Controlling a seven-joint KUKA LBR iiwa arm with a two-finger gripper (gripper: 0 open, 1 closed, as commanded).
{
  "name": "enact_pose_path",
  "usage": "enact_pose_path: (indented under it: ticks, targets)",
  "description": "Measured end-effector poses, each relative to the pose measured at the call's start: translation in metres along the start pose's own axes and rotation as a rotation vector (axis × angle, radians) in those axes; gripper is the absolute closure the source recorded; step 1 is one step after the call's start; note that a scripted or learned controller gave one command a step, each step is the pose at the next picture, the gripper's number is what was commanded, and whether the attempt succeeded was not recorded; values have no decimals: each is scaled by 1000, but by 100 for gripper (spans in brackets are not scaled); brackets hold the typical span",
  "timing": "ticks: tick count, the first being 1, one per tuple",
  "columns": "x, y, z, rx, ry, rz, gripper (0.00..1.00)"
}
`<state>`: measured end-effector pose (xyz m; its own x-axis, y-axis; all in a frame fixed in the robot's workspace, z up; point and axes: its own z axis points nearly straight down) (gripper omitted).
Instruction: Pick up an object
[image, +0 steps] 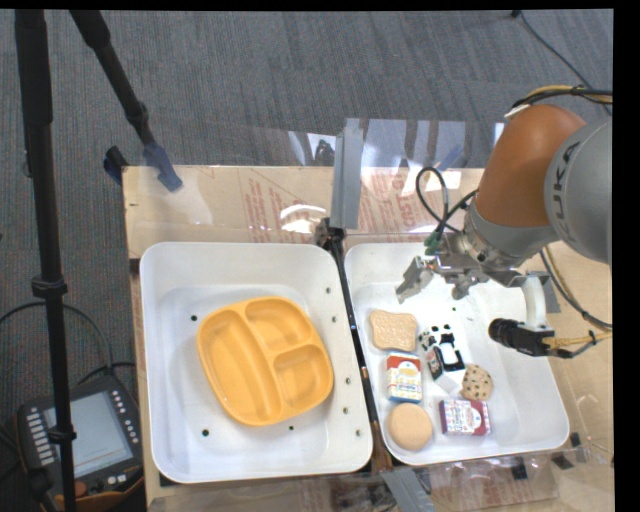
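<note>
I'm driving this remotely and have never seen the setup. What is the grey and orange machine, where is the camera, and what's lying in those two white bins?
One fixed camera looks down at a slant. The machine is a robot arm reaching in from the right; its gripper hangs open above the right bin, holding nothing. That bin holds a toast slice, a small carton, a round bun, a cookie, a purple packet and a small black-and-white item. The left bin holds a yellow divided tray.
</note>
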<state>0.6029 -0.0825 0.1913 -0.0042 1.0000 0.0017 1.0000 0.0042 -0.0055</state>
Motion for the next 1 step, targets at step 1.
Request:
enact_pose_path:
  ticks: [1]
  targets:
    - [-63,-26,102,-6,0,-181,0]
